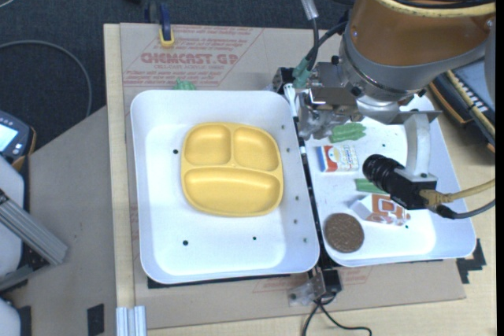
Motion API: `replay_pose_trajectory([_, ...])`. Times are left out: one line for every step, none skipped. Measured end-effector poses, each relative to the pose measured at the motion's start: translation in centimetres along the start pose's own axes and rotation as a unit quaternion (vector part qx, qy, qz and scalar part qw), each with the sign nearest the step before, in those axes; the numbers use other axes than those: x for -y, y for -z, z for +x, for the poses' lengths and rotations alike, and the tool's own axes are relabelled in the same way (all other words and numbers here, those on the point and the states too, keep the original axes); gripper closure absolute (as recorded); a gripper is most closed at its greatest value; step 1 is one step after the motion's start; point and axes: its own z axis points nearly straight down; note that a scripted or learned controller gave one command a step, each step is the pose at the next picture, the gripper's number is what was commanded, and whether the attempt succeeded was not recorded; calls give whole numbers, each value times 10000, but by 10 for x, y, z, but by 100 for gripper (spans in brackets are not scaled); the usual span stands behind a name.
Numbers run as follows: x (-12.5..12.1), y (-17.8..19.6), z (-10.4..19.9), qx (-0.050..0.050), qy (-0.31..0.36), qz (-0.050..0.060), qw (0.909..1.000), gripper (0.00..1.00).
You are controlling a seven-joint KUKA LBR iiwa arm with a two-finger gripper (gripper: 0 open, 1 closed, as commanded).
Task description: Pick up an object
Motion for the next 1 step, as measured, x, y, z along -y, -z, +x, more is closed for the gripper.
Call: replay_pose_trajectory([0,8,3,0,28,6,10000,100])
